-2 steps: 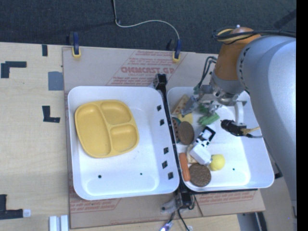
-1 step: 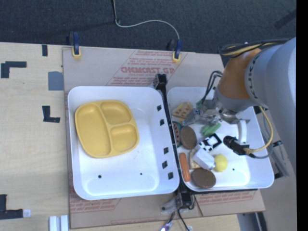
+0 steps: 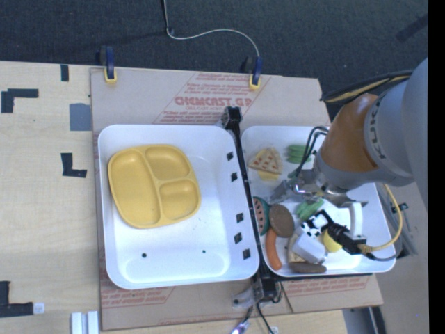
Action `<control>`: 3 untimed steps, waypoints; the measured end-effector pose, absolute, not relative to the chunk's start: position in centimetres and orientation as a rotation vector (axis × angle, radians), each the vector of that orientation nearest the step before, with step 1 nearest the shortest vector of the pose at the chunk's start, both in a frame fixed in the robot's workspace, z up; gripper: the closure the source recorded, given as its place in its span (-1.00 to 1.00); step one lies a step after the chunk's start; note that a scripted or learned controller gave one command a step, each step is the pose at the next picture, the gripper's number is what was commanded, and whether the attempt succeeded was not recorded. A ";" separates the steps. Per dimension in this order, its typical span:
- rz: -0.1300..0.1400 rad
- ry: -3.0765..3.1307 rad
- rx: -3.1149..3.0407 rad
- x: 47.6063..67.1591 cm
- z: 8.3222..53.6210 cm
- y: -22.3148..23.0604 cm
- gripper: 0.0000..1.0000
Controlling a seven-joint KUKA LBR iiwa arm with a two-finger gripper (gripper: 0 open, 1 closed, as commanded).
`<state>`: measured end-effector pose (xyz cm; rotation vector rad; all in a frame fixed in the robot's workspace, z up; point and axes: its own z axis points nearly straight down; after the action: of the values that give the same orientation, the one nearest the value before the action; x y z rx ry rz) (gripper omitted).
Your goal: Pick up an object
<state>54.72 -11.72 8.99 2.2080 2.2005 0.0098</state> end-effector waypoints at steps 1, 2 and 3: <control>0.011 2.186 2.208 48.9 9.0 -11.6 -1.00; 0.004 2.217 2.219 51.3 8.6 -18.8 -1.00; 0.004 2.225 2.214 56.9 8.4 -22.3 -1.00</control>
<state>56.88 -22.32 8.39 2.2136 2.2246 0.0037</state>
